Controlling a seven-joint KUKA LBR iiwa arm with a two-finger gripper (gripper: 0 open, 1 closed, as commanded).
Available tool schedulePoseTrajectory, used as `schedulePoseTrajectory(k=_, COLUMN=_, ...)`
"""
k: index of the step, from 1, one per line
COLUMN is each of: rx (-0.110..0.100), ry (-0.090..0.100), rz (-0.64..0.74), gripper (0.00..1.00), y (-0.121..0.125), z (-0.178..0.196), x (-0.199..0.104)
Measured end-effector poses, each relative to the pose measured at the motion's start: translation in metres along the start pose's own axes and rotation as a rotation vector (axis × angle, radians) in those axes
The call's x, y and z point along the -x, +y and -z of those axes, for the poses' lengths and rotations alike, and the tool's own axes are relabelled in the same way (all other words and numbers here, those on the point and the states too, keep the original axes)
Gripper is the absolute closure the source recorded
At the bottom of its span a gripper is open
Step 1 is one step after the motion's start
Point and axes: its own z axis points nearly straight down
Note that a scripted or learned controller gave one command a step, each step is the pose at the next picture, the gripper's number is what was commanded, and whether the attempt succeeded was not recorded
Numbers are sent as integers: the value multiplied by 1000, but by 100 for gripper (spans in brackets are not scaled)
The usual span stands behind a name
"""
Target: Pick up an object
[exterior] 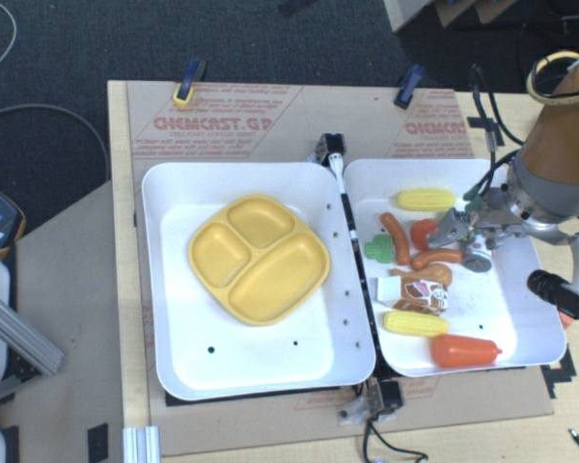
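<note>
nearest, orange carrot [465,351] looks light, stiff, slick; best pinched mid-body. claw [460,230] hovers over sausages [434,257]; cannot tell its state.

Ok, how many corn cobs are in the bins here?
2, both in the right bin: one corn cob near its far edge, another near the front beside the carrot. The arm may hide more.

The arm [558,152] is showing an orange-brown band over a rounded grey wrist section. Black cables [486,114] are running down along its left side, and a yellowish ring [552,68] is sitting at the top of the band. The tool [460,231] is showing dull grey metal, with a small green patch near its base.
</note>
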Motion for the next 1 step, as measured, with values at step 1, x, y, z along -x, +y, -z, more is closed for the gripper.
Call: schedulePoseTrajectory(k=1, rx=-6, ry=2, rz=2, gripper=0, y=-11, z=-104, x=-37)
